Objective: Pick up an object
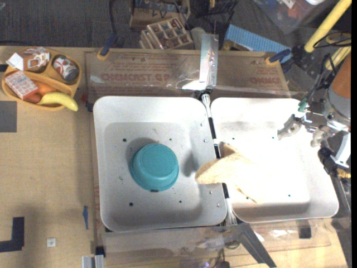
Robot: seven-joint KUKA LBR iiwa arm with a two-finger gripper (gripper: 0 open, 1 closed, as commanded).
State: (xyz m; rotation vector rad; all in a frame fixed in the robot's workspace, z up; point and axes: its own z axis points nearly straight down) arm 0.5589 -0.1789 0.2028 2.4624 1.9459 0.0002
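A teal bowl point(155, 167) lies upside down in the middle of the left bin point(111, 121). A tan, bread-like piece point(220, 169) lies across the divider between the two bins, with most of it in the right bin point(318, 205). My gripper point(302, 133) hangs over the right bin's upper right part, well to the right of the tan piece and far from the bowl. It is open, and nothing sits between its fingers point(288, 128).
A yellow tray point(11, 88) with a banana point(58, 100) and small food items sits on the bench at the far left. Cardboard sheets point(145, 74) line the back of the bins. Cables and clutter lie beyond the bench.
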